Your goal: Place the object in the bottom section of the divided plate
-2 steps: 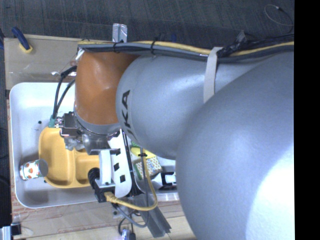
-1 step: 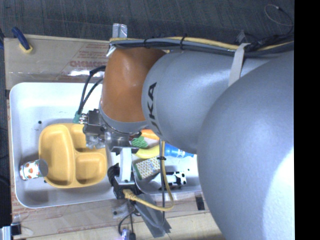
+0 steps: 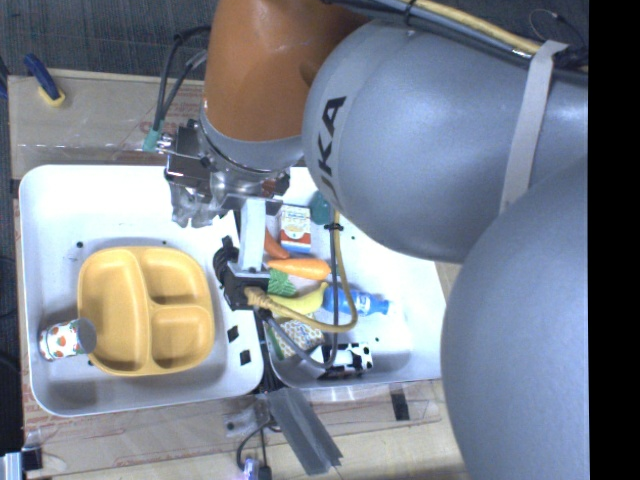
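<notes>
The yellow divided plate [image 3: 120,303] lies in the bin [image 3: 50,208] by the table's left edge. A carrot [image 3: 298,266] and a banana [image 3: 302,304] lie in the other bin [image 3: 405,268], under the arm [image 3: 430,118]. I cannot tell how the jaws stand.

Bulky grey arm [image 3: 450,138] — orange band [image 3: 262,48], black lettering [image 3: 331,133], dark cables [image 3: 415,6]

Even, bright overhead light washes the white bin [image 3: 40,208] almost to glare and lays a soft grey shadow along the near edge of the yellow plate [image 3: 110,308]. The arm [image 3: 430,138], close to the lens, appears slightly soft, with a broad dull sheen.
</notes>
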Robot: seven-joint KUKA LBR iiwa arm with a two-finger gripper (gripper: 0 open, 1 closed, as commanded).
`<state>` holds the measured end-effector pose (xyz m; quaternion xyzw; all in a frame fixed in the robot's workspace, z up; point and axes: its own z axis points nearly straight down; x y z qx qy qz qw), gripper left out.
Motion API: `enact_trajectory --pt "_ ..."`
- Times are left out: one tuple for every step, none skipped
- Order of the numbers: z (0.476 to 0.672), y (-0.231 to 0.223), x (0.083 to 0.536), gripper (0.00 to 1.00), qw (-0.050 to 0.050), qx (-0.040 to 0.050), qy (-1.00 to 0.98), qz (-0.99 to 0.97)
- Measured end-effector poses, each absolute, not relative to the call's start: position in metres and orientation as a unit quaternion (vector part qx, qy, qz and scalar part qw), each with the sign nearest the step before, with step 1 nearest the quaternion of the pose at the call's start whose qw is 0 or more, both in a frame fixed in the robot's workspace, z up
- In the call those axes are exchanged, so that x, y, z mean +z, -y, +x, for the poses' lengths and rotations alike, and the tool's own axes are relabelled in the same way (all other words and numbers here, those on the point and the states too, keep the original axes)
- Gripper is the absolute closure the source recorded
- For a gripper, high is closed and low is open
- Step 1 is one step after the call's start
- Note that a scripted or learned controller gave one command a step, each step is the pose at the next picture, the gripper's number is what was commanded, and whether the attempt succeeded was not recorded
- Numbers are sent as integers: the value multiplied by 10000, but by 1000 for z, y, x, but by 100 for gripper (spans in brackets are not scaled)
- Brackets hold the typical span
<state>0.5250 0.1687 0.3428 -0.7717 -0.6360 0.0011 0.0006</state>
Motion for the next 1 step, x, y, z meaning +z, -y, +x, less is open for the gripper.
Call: enact_trajectory --pt "496 -166 211 100 12 32 6697 -7427"
